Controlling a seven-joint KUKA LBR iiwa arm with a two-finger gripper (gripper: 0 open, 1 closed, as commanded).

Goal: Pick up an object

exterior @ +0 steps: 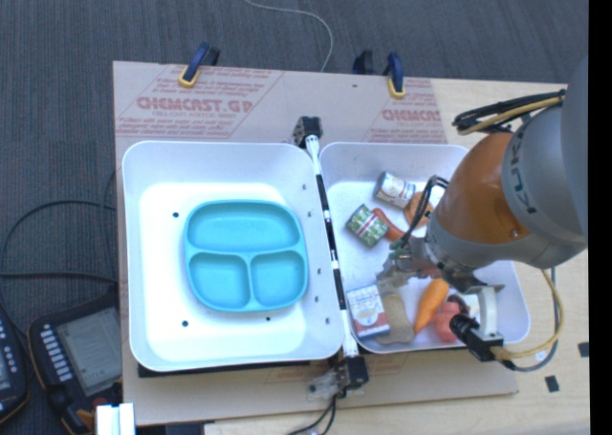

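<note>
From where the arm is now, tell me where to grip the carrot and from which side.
Grip the carrot across its thick orange middle, coming straight down from above. It lies slanted among clutter in the right bin, so close the fingers across its narrow width, not along its length.

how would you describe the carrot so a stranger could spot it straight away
Start at the right-hand white bin, where the grey and orange arm reaches in. Near its front edge, just below the arm, lies the carrot: the one long, tapered, bright orange piece beside the boxy packets.

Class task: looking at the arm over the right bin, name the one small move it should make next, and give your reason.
Probably a short descent toward the carrot: the arm's wrist already hangs above the right bin beside it, and nothing shows as held.
</note>
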